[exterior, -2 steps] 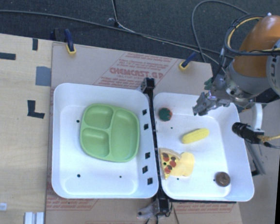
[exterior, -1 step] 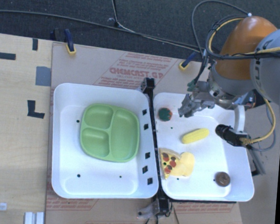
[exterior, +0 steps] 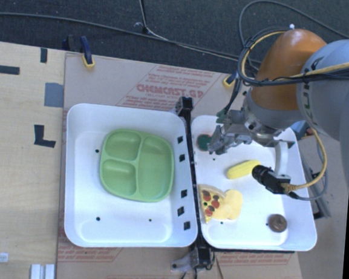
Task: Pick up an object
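Brown round piece (exterior: 277, 222): small disc; lies in right bin (exterior: 248, 233) at its near-right corner, well apart from the other pieces.
Pizza slice toy (exterior: 217, 203): yellow wedge with red-spotted topping; lies flat in right bin, against the left wall, in the near half.
Left bin (exterior: 124, 231): white and shallow; stands just beside right bin, the two meeting along one shared side.
Green plate (exterior: 138, 165): pale green, three compartments, rounded corners; lies flat at the centre of left bin.
Yellow piece (exterior: 243, 169): oblong, like corn or a banana; lies near the centre of right bin, its long axis slanted toward the far-right corner, apart from pizza slice toy.
Dark green piece (exterior: 203, 142): small and rounded; sits in right bin near the far-left corner, close to the left wall, partly hidden by the gripper.
Gripper (exterior: 216, 147): low over the far-left part of right bin, just beside dark green piece on its right; contact cannot be told; whether apart or together cannot be told.
Arm (exterior: 290, 67): grey with an orange band; reaches in over the far-right corner of right bin.
Cardboard sheet (exterior: 167, 86): brown with red print; lies under both bins, on the wooden bench (exterior: 14, 170).
Clamp (exterior: 85, 52): blue and yellow; at the far-left corner of cardboard sheet.
Cables (exterior: 142, 23): black; on the dark surface beyond the far edge of the bench.
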Motion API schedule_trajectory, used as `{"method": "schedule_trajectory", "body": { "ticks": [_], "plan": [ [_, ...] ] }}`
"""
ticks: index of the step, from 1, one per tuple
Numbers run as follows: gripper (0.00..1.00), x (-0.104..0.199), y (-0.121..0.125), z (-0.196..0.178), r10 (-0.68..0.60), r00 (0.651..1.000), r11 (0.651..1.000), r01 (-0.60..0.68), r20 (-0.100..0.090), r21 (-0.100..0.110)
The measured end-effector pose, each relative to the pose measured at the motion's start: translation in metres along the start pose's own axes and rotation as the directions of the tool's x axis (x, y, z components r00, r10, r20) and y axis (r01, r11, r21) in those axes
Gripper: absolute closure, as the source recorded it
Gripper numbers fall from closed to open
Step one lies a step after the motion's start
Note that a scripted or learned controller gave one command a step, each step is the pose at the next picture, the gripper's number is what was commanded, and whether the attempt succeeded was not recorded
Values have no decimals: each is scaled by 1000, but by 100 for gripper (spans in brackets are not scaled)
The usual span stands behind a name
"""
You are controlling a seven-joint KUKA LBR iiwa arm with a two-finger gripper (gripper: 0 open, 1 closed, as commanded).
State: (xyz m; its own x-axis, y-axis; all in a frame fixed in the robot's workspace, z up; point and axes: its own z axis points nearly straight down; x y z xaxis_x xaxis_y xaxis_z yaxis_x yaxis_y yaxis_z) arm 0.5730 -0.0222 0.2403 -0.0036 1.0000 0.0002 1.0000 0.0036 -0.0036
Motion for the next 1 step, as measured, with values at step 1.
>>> {"method": "schedule_trajectory", "body": {
  "ticks": [1],
  "plan": [
    [100, 54, -8, 6, -2, 1000, 1000, 2, 0, -1]
  ]
}}
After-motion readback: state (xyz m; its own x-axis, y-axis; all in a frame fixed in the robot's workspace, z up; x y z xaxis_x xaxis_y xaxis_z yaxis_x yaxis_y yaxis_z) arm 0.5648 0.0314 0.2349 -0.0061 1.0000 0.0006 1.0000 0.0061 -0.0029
